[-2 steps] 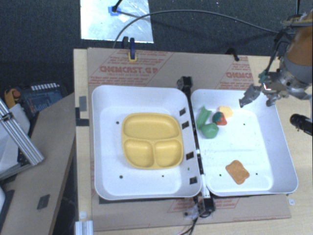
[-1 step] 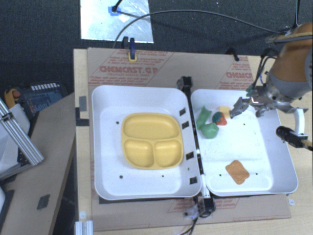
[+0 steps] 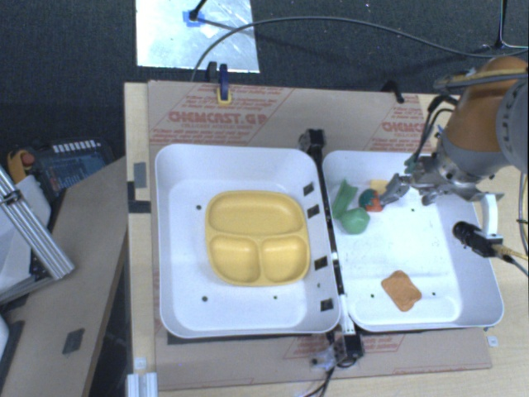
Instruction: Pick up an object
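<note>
In the right bin (image 3: 475, 300), a long green piece (image 3: 343, 195) and a rounder green piece (image 3: 356, 220) lie near the left wall. A small red-orange item (image 3: 374, 204) with a teal bit sits just right of them. Near the bin's front lies a flat tan piece shaped like toast (image 3: 401, 290). My gripper (image 3: 395, 188) hangs over the back of this bin, its tip right beside the red-orange item, which it partly hides. I see nothing clearly held.
The left bin (image 3: 178, 300) holds a yellow divided plate (image 3: 254, 236). A black divider with clips (image 3: 324, 222) runs between the bins. A black cylinder (image 3: 473, 236) sticks out from the arm over the right bin's right side. Cables cross the dark floor behind.
</note>
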You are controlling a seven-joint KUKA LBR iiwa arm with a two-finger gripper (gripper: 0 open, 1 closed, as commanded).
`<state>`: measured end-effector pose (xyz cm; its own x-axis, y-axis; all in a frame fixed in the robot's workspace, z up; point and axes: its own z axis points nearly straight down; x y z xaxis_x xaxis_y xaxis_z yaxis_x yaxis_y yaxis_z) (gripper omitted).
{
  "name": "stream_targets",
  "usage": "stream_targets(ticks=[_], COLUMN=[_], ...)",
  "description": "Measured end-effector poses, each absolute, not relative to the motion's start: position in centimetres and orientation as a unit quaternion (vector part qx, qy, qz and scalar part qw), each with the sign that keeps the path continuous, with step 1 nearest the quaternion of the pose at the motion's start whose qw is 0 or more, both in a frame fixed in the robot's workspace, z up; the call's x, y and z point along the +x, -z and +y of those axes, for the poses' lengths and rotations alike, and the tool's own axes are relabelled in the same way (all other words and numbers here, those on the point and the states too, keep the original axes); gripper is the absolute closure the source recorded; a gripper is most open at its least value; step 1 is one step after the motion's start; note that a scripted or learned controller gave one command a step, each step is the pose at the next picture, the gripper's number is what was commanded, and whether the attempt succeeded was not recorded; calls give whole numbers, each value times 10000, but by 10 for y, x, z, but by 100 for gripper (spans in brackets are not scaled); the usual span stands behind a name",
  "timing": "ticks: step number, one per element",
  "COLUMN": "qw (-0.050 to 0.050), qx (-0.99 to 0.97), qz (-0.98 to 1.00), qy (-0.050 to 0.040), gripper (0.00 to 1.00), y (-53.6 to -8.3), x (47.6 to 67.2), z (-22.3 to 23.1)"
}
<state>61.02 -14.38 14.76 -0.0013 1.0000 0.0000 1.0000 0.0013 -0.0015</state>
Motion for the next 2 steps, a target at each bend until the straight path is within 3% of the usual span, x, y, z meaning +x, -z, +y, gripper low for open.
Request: stream_targets(ticks=[1, 2], qw=[8, -16], qx=[-7067, -7068], qz=[-7075, -7074], qy=[-5, 11], gripper=[0, 100], y=[-106, -119], x=[608, 610], z=[-142, -143])
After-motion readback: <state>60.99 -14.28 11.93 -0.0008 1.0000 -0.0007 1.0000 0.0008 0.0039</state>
